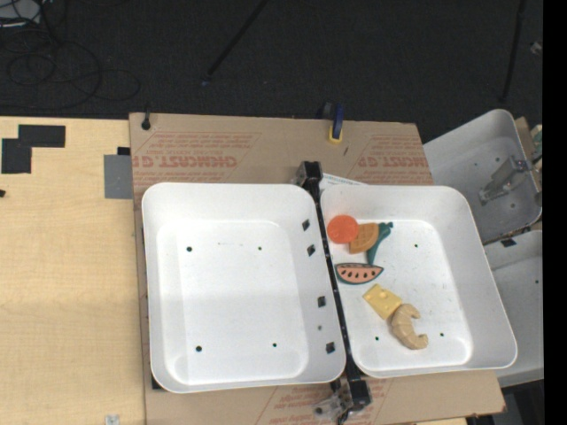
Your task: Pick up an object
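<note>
Grey arm [496, 171] rests at right edge, beside right bin [478, 228]

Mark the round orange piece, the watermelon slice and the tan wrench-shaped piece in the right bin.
round orange piece [343, 229], camera view, centre of its disc
watermelon slice [357, 274], camera view, middle of its red flesh
tan wrench-shaped piece [408, 326], camera view, middle of its curved body

Orange disc [343, 229], teal piece [378, 240], red watermelon slice [358, 273], yellow block [382, 302], tan piece [408, 327], white bins [168, 282]
</note>
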{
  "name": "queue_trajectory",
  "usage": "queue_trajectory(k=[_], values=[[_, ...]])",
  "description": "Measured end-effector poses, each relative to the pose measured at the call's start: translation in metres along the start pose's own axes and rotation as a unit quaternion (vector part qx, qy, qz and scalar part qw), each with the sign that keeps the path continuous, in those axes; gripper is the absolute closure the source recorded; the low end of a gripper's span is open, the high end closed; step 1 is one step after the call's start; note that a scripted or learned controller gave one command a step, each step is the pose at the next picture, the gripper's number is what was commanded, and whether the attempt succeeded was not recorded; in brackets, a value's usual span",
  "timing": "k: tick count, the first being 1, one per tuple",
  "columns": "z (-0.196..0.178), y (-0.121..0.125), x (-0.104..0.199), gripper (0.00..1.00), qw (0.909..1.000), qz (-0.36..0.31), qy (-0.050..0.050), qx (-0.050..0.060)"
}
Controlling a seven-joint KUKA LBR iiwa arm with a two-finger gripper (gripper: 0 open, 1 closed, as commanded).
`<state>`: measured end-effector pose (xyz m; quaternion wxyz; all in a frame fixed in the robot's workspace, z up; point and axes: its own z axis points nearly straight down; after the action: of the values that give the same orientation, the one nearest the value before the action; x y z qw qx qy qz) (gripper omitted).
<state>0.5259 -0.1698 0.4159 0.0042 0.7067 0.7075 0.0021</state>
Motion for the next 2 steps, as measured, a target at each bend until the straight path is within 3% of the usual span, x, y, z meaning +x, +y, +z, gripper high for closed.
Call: queue_trajectory(k=[1, 2], values=[[-0.1308, -0.0510, 0.0024, 0.00, 1.0000, 0.000, 0.000, -0.001], [-0.1320, -0.0478, 0.0038, 1.00, 1.0000, -0.003, 0.001, 0.007]])
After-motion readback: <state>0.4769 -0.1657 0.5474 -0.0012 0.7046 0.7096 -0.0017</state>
